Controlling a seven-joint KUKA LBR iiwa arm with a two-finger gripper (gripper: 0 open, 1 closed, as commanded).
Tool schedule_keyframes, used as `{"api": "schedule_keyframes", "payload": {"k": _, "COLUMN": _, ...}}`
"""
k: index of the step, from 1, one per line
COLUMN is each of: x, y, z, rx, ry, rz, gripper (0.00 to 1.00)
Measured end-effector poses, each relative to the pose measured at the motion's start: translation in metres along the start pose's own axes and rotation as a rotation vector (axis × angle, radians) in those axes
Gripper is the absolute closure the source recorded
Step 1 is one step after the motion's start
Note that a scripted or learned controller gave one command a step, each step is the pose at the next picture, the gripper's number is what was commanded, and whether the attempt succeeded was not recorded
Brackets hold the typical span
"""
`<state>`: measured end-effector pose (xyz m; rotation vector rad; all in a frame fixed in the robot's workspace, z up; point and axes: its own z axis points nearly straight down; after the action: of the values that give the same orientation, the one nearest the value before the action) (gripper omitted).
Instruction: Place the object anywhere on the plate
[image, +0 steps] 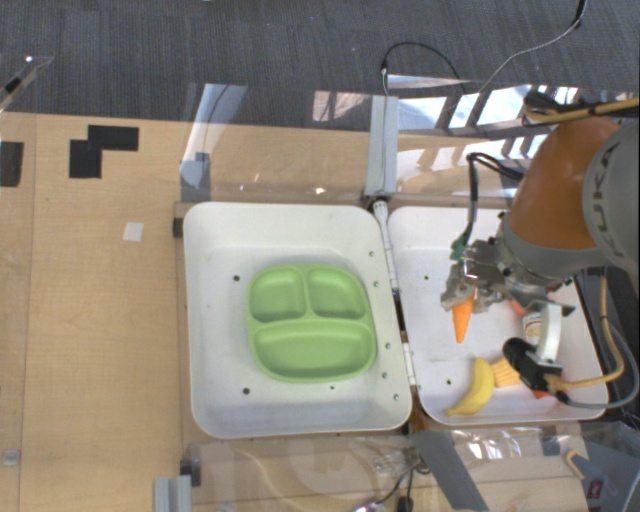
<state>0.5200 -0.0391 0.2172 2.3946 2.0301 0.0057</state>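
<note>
While clamped on it, the end effector (462, 297) dangles the carrot (461, 320) beneath.

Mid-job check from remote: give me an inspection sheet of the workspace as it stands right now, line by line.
Surface: two white bins side by side on a wooden bench; left bin, right bin.
Job's things: green divided plate in the left bin, nothing on it; orange carrot hangs point-down at the gripper, over the right bin.
Clutter: banana and a few small items, hard to identify, at the right bin's near right corner.
Grippers: fingers close on the carrot's top.
Cables: black cables along the arm and looping behind the bins.
Surroundings: black marker shapes on the bench at far left; dark floor beyond.
</note>
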Motion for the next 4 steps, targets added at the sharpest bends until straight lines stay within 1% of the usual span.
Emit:
{"api": "schedule_keyframes", "payload": {"k": 1, "x": 0.062, "y": -0.028, "z": -0.017, "rx": 0.001, "ry": 0.000, "rz": -0.215, "gripper": 1.00}}
{"api": "schedule_keyframes", "payload": {"k": 2, "x": 0.105, "y": -0.001, "z": -0.132, "rx": -0.003, "ry": 0.000, "rz": -0.376, "gripper": 1.00}}
{"api": "schedule_keyframes", "payload": {"k": 3, "x": 0.105, "y": -0.001, "z": -0.132, "rx": -0.002, "ry": 0.000, "rz": -0.376, "gripper": 0.00}}
{"api": "schedule_keyframes", "payload": {"k": 4, "x": 0.138, "y": -0.057, "z": 0.033, "rx": 0.004, "ry": 0.000, "rz": -0.455, "gripper": 0.00}}
